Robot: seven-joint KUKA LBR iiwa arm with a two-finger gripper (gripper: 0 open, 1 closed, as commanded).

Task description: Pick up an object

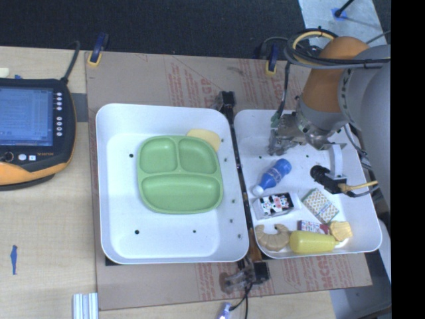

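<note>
My gripper hangs low over the far left part of the right bin, near its back wall. Nothing shows between it and the bin floor. A blue bottle with a white cap lies just in front of the gripper, apart from it. Closer to the front are a black card box, a checkered packet, a yellow tube-shaped object and a tan pastry-like piece.
The left bin holds a green divided plate with a pale yellow object behind it. A teach pendant lies on the bench at the far left. The arm's orange band rises over the right bin's back edge.
</note>
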